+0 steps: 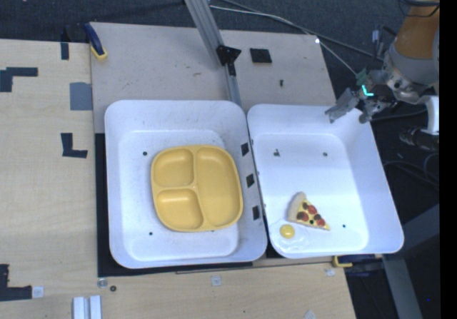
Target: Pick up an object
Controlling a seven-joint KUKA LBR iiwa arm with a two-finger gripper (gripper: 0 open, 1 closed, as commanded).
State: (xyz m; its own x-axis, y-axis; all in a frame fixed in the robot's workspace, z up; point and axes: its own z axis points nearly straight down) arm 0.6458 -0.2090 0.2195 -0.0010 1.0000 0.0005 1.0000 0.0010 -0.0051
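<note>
The bench (43,168) is pale wood with a few dark tape marks, and a tan board lies across its far middle part. Two shallow white bins sit side by side on it toward the near edge, their inner rims touching.

The left bin (128,118) carries a yellow divided plate (196,187) with three compartments, lying flat in the middle of the bin floor, slightly toward the right wall.

The right bin (335,160) carries two small things near its near left corner. A toy pizza slice (308,212), tan with red dots, lies flat with its point aimed toward the near right corner. Just beside it, toward the near left corner, lies a small round yellow piece (287,231), close to the slice; whether they touch cannot be told.

The arm (418,36), grey with an orange band, reaches in at the far right corner of the bench. Its gripper (351,108) hangs over the far right rim of the right bin, well apart from the pizza slice and the yellow piece. The fingers (341,109) look dark and small here; nothing shows between them, and how far apart they stand cannot be told

A grey metal rail (203,14) runs slantwise from the far edge down to where the two bins meet
</note>
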